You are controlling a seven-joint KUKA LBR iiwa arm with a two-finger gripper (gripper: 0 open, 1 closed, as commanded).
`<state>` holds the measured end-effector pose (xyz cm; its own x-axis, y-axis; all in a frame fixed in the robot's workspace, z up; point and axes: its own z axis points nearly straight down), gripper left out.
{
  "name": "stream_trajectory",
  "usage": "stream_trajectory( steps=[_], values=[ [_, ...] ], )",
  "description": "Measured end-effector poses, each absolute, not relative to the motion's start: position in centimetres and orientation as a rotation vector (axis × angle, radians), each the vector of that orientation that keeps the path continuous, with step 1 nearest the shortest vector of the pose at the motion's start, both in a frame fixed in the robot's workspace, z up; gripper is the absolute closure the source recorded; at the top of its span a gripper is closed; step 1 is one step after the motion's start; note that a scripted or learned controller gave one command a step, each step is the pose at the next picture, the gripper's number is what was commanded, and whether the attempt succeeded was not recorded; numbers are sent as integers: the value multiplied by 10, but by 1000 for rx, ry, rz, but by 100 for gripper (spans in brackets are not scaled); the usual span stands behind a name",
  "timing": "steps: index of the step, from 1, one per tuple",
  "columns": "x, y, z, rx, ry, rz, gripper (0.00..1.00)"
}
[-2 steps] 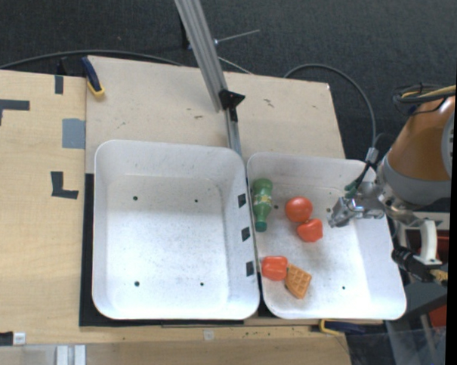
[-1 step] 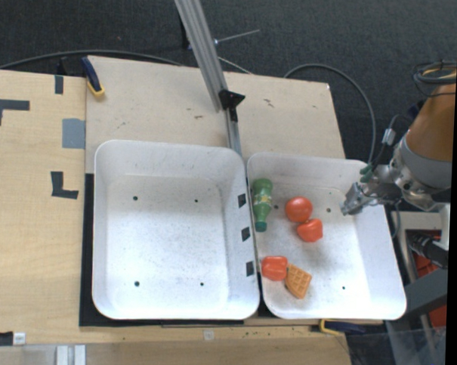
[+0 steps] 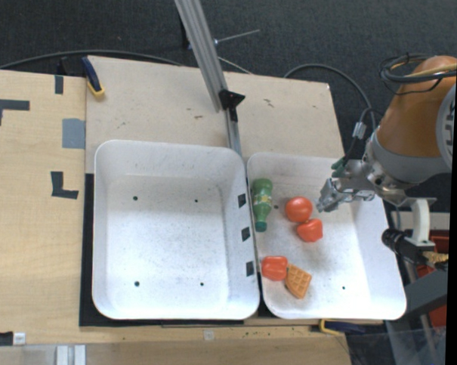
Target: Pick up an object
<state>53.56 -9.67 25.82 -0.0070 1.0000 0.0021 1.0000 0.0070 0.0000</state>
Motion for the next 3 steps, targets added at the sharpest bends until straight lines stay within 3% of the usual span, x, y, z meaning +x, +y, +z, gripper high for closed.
stream_trajectory(
  steps=[3],
  values=[
    [541,65,235,-2210,-2229,0,100]
  ],
)
